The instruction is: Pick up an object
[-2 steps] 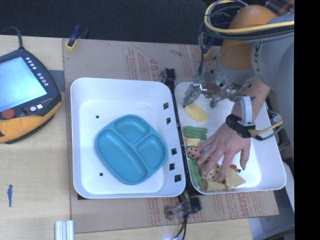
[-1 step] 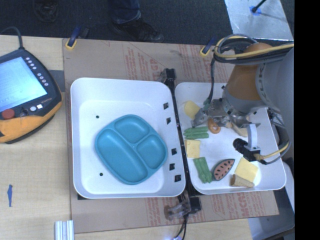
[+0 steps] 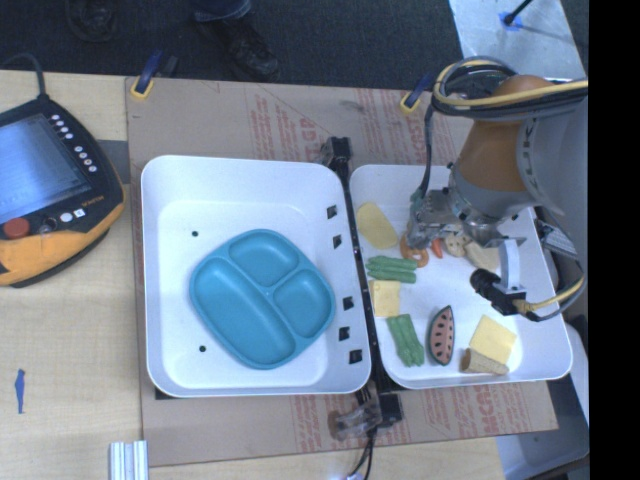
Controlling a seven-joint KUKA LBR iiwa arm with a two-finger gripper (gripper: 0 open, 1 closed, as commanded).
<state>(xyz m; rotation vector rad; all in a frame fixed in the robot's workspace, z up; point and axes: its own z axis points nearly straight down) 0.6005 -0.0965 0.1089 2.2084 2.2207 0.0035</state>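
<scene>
In the camera view, the grey arm [image 3: 520,158] with its orange band reaches in over the right bin [image 3: 555,363], and its gripper [image 3: 432,230] hangs low over that bin's upper middle; whether it is apart, together or clamped on anything cannot be told from here. Just beside the gripper, toward the bin's left wall, lies a small orange ring [image 3: 416,251], with a pale yellow oval piece [image 3: 377,225] near the upper left corner. Below these, along the left edge, sit a green bean pod [image 3: 391,267], a yellow square block [image 3: 385,297] and a second green pod [image 3: 405,339]. Near the bottom edge rest a watermelon slice [image 3: 441,334] and, toward the lower right corner, a cheese wedge [image 3: 490,345]. The left bin [image 3: 165,193] carries a blue divided plate [image 3: 262,296] in its middle. On the bench's left edge lies a control pendant [image 3: 45,193] with a screen
</scene>
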